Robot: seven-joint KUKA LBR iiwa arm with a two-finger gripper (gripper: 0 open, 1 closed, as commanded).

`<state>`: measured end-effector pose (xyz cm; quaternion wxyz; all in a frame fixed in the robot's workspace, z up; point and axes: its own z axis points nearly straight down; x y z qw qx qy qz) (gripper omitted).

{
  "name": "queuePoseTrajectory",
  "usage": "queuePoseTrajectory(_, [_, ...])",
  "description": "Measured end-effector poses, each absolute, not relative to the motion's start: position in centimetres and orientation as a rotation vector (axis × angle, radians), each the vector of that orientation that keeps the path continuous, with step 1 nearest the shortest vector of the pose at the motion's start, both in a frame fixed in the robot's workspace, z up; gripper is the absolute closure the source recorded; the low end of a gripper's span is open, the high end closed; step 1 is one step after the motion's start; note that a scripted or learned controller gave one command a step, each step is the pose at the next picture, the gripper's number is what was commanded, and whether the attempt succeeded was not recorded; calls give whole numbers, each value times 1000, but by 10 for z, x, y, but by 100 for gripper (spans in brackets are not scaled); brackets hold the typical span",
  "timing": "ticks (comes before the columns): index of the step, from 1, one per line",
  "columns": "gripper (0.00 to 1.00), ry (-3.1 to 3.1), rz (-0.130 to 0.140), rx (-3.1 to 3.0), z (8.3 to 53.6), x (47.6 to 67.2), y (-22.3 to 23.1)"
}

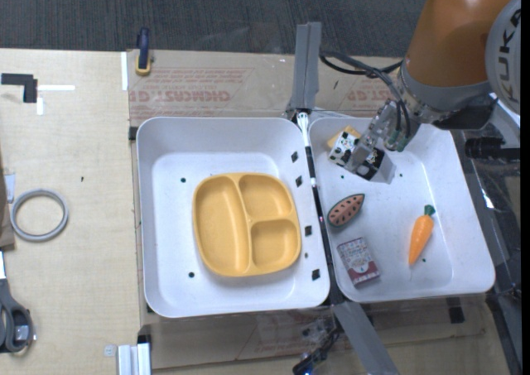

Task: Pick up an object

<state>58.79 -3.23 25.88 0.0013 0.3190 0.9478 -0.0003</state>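
Observation:
My gripper (367, 161) is low in the back left part of the right bin (464, 282). It hangs from the grey and orange arm that reaches in from the right. Right beside it, on its left, lies a small yellow and white block with dark marks (340, 143); the gripper partly covers it. In front of the gripper lie a brown oval object (345, 210), a small red and grey card box (358, 261) and an orange toy carrot with a green top (421, 235).
The left bin (157, 224) holds a yellow divided plate (247, 223). On the wooden bench to the left lie a grey ring (37, 214) and scissors (15, 324). A grey post (306, 67) stands behind the bins' shared edge.

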Motion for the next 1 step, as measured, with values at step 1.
queuePoseTrajectory(1, [100,2617,-4,1739,296,537,-20])
